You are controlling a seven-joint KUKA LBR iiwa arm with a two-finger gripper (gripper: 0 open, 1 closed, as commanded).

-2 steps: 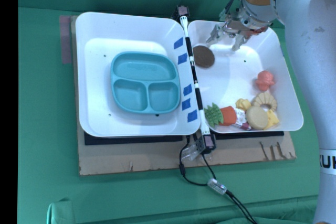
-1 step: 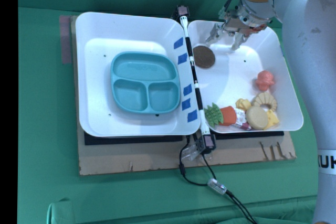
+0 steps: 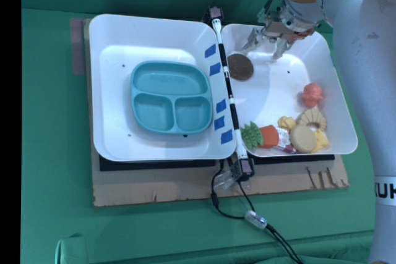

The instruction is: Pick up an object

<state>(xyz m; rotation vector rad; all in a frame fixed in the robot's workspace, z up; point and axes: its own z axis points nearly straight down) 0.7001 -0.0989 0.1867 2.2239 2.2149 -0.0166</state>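
My gripper [image 3: 265,47] hangs over the far end of the right bin [image 3: 334,74], fingers spread open and nothing between them. A brown round cookie [image 3: 240,67] lies just below and left of it, against the divider. Toward the near right corner sit a red-orange toy figure [image 3: 312,94], a yellow pineapple ring [image 3: 311,119], a tan round slice [image 3: 302,138] and a carrot with green leaves [image 3: 263,135].
The left bin [image 3: 111,40] holds a teal three-compartment plate [image 3: 171,97]. A divider bar with blue tape tabs [image 3: 224,89] runs between the bins. Cables [image 3: 247,210] trail off the front edge. The grey arm [image 3: 365,40] crosses the right side.
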